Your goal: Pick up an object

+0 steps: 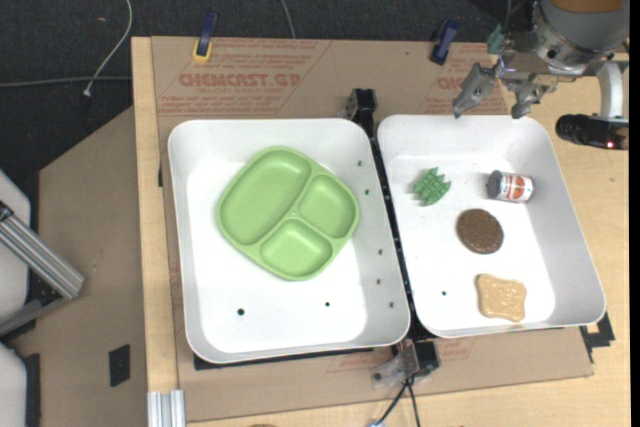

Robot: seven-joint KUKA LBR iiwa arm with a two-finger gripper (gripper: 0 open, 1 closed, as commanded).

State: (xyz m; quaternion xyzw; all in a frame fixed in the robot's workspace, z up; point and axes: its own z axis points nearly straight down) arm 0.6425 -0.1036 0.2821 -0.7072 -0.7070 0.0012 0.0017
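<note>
Camera view: the gripper (496,97), jaws spread and holding nothing, hangs above the far rim of the right bin (572,245). The small can (511,186) lies on its side just below it, long axis left-right, nearer than the cookie (480,231).

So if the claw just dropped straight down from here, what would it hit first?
Probably the back rim of the right bin; the open claw hangs over that edge, away from the can. Depth is unclear.
</note>
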